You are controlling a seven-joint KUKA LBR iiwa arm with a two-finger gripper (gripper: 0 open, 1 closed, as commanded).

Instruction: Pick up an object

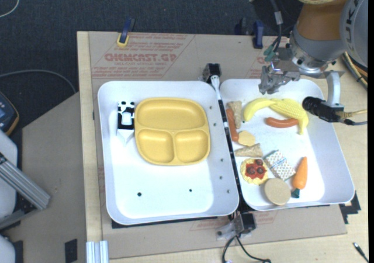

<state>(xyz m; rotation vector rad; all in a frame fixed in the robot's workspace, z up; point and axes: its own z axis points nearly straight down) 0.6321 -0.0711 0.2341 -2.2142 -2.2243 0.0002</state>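
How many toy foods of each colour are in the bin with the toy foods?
Yellow: 2, the curved plastic banana and the bumpy corn cob
Orange or red: 3, the pointed carrot, the long sausage and the thin sausage
Tan: 3, the round cookie, the small biscuit and the flat cracker
Mixed colours: 2, the red-topped tart and the checked wrapper
Total: 10

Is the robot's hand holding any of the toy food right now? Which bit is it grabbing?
Nothing is held. The gripper hangs at the far edge of the right bin, above the banana, with nothing between its fingers.
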